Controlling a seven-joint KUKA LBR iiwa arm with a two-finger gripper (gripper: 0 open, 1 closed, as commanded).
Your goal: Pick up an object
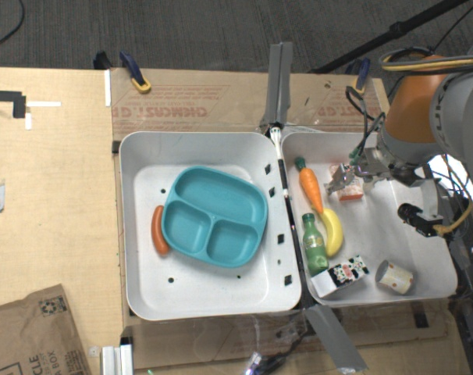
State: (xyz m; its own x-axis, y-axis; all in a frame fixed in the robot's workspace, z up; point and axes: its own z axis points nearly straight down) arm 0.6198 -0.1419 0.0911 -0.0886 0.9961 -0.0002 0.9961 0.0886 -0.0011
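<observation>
Right now I read this as the approach stage of the pick: the jaws (344, 180) are low in the right bin (424, 287), near its back end, and nothing is visibly held between them. From my seat I cannot tell how wide they stand; the metal at the tip is small and tangled with cable, so I won't guess.

The likeliest target is the small red and white block (351, 194), which lies on the bin floor just beside and below the tip, perhaps touching it, though I cannot be sure of contact. The carrot (310, 187) lies just to the left of the tip, running along the bin's left wall. Further toward the front of the bin are the yellow banana (332, 231) and the green bottle (313, 243), side by side and touching, then the black and white carton (339, 276) and the tan cup (395, 276) on its side, all well apart from the tip.

The left bin (135, 209) holds a teal divided plate (214, 218) with an orange sausage (158, 230) tucked against its left edge.

My judgement: the next move calls for settling squarely over the block, closing, then lifting straight up. The carrot nearby could get nudged.
</observation>
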